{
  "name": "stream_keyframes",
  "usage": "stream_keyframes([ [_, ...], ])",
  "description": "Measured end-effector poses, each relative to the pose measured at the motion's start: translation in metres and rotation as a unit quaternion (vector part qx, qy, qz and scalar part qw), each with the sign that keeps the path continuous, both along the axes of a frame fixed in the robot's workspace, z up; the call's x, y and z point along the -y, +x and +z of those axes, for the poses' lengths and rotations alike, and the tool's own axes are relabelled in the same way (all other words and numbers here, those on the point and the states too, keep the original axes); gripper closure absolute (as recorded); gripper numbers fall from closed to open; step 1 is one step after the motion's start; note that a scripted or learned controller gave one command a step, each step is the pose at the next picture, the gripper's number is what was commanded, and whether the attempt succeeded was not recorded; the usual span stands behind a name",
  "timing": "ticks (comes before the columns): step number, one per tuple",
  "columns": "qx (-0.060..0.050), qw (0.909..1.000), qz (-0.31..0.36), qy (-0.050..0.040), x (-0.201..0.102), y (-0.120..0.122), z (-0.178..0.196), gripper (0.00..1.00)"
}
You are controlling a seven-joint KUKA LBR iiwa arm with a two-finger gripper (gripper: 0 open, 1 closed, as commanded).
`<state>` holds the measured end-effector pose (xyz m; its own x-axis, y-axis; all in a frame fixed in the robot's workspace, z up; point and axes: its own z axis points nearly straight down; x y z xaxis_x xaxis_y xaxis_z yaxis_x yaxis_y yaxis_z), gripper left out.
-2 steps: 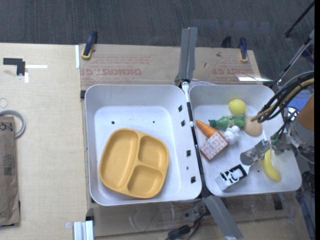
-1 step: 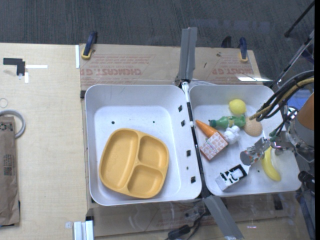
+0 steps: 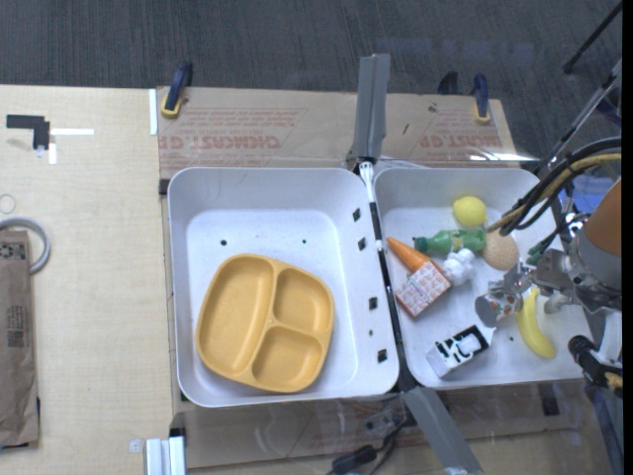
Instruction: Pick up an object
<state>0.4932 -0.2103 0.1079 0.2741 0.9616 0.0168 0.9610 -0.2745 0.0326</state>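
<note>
Low in the right bin (image 3: 465,174), toward the frame's right edge: gripper (image 3: 502,301), down among the objects, just left of a banana (image 3: 537,331) and just below a beige egg-shaped ball (image 3: 500,252). Parted or closed, cannot tell; metal parts too small and cluttered to read. Nothing visibly clamped.

Task judged barely begun: reach made, no object lifted clear of the bin floor. Left to do: close on one item, confirm the hold, raise it.

Likeliest candidates by nearness: banana and ball. Banana lying lengthwise along the bin's right side, close against the gripper. Ball probably prone to rolling away under a push.

Further left in the same bin: lemon (image 3: 470,211) at upper middle, green toy (image 3: 447,240) beside it, small white item (image 3: 458,265) below, orange carrot (image 3: 406,253), pink checked box (image 3: 423,290), and a black-and-white carton (image 3: 460,349) near the lower rim. Crowded; risk of nudging neighbours or catching two at once.

Across the divider, left bin (image 3: 178,265) with a yellow divided plate (image 3: 265,322), well apart from the gripper. Beyond the bins: cardboard sheet (image 3: 257,127) at upper middle, held by clamps (image 3: 178,89); brown paper bag (image 3: 15,334) on the pale surface (image 3: 89,265) at far left. Dark cables (image 3: 554,181) trailing over the right bin's upper corner.
</note>
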Motion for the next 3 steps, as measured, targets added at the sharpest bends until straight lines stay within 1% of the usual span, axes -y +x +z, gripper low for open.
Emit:
stream_keyframes([
  [1, 0.001, 0.9998, -0.022, -0.0009, -0.002, -0.001, 0.000, 0.00],
  [2, 0.001, 0.9996, 0.026, -0.0059, -0.001, -0.001, 0.000, 0.00],
  [3, -0.018, 0.9834, 0.180, -0.0075, -0.014, 0.005, 0.018, 0.00],
])
